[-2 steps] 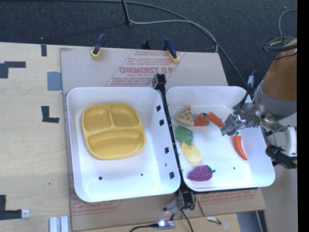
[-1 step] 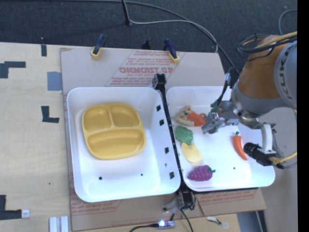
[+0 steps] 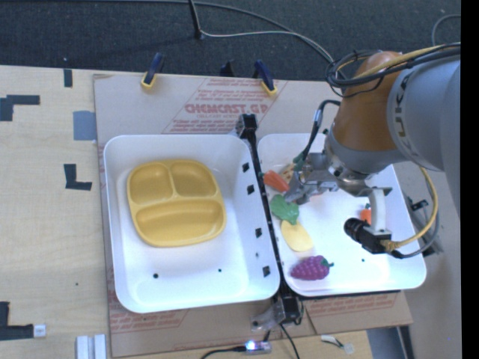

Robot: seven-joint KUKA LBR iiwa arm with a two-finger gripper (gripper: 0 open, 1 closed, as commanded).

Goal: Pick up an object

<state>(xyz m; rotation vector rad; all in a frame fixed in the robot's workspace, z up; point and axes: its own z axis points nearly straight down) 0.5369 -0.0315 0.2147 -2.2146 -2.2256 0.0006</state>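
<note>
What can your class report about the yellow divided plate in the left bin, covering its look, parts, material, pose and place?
The yellow divided plate is a rounded rectangle with three hollows: two smaller ones along its far side and one long one along its near side. It looks like smooth moulded plastic, and nothing lies in its hollows. It lies flat, right way up and slightly turned, on the floor of the left bin, toward that bin's far left part. Only the bin floor touches it.
</note>
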